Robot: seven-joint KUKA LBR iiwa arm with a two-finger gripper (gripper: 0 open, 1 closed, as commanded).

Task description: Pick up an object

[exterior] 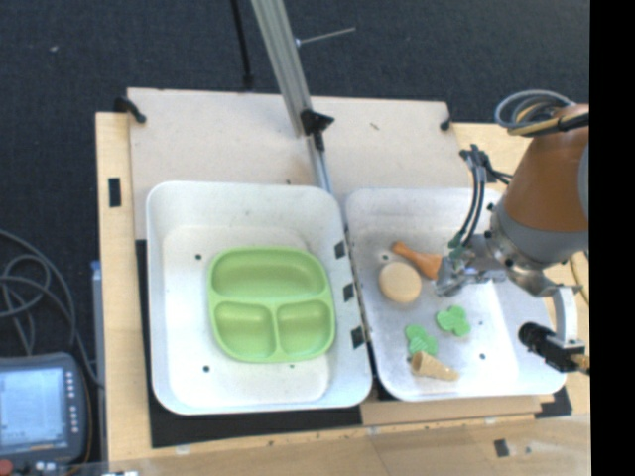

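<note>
Two shallow white bins [179, 266]; one green three-compartment plastic tray [270, 303]; two small green pieces [453, 319]; two cone-shaped toys [418, 258]; one round tan disc [401, 284].

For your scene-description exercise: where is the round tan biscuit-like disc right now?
The round tan disc lies in the right white bin, near its left wall, just below the orange carrot-shaped piece.
</note>
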